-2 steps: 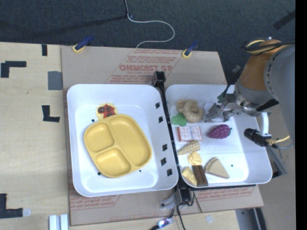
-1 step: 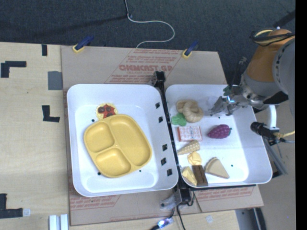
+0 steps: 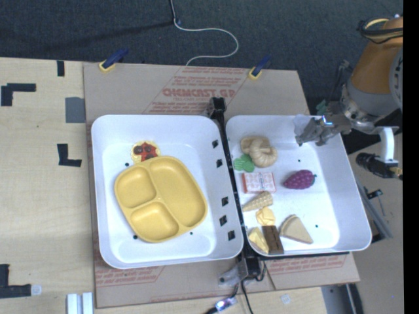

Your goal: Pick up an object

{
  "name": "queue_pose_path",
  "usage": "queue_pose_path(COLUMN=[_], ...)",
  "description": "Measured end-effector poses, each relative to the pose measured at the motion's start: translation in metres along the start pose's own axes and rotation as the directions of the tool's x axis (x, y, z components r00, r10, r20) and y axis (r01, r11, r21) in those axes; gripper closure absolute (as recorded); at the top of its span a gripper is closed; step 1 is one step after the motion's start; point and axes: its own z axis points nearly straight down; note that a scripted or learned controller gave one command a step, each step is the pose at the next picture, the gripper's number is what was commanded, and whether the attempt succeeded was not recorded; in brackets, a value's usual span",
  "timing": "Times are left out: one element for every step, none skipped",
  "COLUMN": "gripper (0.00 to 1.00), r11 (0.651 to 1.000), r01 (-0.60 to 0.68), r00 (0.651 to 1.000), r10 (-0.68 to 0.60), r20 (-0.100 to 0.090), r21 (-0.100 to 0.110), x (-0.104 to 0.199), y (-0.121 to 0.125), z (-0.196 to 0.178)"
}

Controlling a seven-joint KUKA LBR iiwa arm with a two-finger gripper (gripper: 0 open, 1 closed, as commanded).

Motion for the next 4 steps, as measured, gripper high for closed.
queue_pose_path(gripper=[1.00,1.00,1.00,1.00], r11=[1.000,1.000,1.000,1.000], r01=[-0.001,0.004,0.004,0.005], r00=[1.000,1.000,1.000,1.000], r10=[0.001,-0.004,-0.004,-0.005], r20=[-0.001,-0.004,-0.003,-0.003], r21=[0.004,0.007,0.010,0.009], x=[0.001,0.056,0.110,0.165], y=[0.001,-0.011,-0.028,-0.028], z=[-0.027,-0.035,-0.031,-0.018])
